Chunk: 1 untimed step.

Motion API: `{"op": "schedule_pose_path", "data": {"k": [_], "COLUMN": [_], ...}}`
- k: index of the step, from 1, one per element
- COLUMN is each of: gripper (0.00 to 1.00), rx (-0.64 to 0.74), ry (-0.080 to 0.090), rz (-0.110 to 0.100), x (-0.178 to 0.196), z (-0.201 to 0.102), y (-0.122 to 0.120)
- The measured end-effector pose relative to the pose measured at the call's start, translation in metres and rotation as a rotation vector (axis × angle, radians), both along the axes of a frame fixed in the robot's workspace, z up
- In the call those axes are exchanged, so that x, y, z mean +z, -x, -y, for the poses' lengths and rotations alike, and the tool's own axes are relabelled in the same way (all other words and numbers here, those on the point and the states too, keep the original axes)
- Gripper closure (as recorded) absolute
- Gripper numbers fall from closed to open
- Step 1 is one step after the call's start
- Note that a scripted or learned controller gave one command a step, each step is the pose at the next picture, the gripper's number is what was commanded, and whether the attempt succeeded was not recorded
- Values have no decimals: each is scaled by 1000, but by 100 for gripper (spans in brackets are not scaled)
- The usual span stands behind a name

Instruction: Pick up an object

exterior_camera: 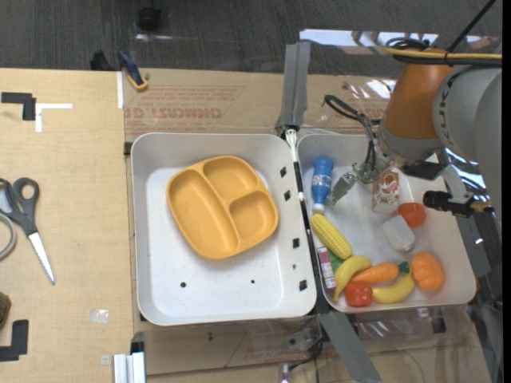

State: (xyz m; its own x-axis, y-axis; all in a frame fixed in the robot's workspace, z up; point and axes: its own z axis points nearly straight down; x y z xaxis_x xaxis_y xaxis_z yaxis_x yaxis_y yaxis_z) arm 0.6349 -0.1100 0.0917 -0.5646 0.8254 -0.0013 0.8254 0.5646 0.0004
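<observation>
My gripper hangs over the back of the right bin, open, with nothing between its fingers. One silvery finger points down-left toward a blue bottle. A small red-and-white carton stands just to the gripper's right. Further forward lie a corn cob, a pale grey block, a red tomato, a carrot, two bananas, an orange pepper and a small red piece.
The left bin holds a yellow divided plate. Scissors lie on the wooden bench at far left. A grey divider runs between the bins at the back. Cables trail behind the arm.
</observation>
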Motion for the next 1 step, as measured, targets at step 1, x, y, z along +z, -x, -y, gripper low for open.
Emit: {"op": "schedule_pose_path", "data": {"k": [1], "gripper": [0], "rx": [-101], "ry": [-4], "rz": [-2], "x": [0], "z": [70], "y": [44]}}
